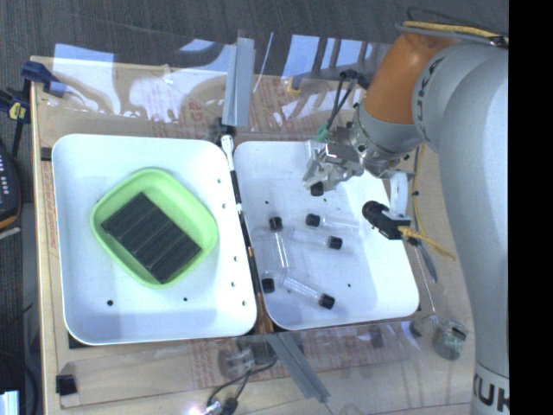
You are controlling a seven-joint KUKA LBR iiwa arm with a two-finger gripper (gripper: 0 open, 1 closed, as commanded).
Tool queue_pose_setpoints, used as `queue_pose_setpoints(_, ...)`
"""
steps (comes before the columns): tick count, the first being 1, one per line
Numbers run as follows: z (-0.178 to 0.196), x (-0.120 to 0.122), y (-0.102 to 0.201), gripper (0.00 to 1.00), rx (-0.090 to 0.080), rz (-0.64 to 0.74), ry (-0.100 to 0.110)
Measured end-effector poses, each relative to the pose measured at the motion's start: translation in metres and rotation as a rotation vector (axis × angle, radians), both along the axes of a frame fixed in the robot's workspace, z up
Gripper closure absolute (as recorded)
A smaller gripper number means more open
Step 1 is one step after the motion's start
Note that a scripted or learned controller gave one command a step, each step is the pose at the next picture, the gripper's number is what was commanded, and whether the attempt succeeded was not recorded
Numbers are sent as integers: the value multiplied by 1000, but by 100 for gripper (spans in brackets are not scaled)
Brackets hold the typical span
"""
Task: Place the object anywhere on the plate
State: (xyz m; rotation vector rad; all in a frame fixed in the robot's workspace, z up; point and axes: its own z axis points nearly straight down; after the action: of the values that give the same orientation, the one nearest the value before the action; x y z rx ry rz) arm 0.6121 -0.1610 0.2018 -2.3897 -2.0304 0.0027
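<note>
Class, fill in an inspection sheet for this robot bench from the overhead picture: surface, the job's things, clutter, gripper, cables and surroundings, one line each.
Surface: wooden bench bearing a left bin and a right bin, side by side.
Job's things: green plate with a dark ribbed insert, in the left bin; several small clear tubes with black caps scattered in the right bin.
Clutter: nothing seen beyond the tubes.
Gripper: gripper low over the right bin's far part; its state is not clear.
Cables: thin cables run along the wrist; more at the bench's near edge.
Surroundings: dark carpet beyond the bench.
</note>
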Motion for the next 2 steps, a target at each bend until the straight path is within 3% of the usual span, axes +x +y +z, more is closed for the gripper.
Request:
queue_pose_setpoints(1,35,-16,66,100,-1,101,2)
queue_pose_setpoints(2,-13,-55,158,100,-4,46,3)
